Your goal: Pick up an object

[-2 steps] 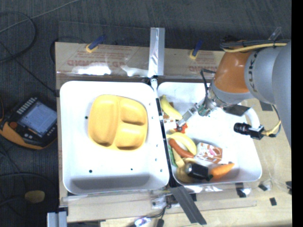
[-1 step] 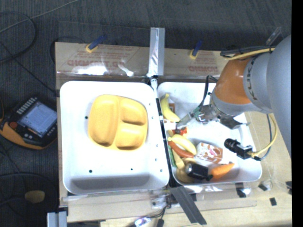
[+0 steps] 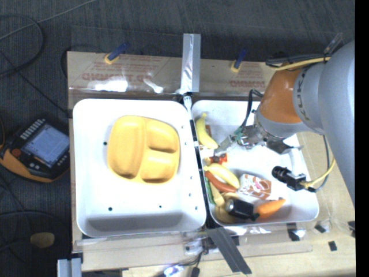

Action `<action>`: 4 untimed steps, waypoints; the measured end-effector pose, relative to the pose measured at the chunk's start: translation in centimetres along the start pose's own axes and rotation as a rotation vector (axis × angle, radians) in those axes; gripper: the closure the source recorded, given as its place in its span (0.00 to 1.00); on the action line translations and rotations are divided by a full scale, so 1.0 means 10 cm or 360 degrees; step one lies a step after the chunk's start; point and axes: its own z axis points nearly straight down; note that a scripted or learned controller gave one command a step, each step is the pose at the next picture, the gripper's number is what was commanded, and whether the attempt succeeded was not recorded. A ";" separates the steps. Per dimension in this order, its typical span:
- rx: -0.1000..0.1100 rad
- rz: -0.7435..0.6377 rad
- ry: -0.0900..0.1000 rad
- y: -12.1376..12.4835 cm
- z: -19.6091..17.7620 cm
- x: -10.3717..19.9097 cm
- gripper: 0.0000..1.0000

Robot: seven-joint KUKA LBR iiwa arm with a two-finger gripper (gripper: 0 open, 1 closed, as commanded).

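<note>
Progress looks slight: nothing is lifted yet. The gripper [image 3: 222, 153] reaches low into the right bin [image 3: 305, 209], near the banana [image 3: 202, 133] and toy food pile [image 3: 230, 183]; whether it grips anything, I cannot tell. Grasp and lift remain.

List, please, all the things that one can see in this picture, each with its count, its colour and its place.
left bin: 1, white, left half of the bench
divided tray: 1, yellow, middle of the left bin
right bin: 1, white, beside the left bin
banana: 1, yellow, right bin, along its left wall
carrot: 1, orange, right bin, near its front edge
small carton: 1, red and white, right bin, behind the carrot
handheld device: 1, orange and dark with a screen, on the floor left of the bench
clamps: 2, blue and yellow, back edge of the bench
arm: 1, grey with orange band, from the right
gripper: 1, dark, low over the right bin's pile
</note>
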 end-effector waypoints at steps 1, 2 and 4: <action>-0.0002 0.0000 0.0001 -0.01 0.00 0.00 0.00; -0.0025 -0.0043 -0.0010 -0.11 -0.01 0.02 0.00; 0.0005 -0.0155 -0.0010 0.16 0.02 -0.04 0.00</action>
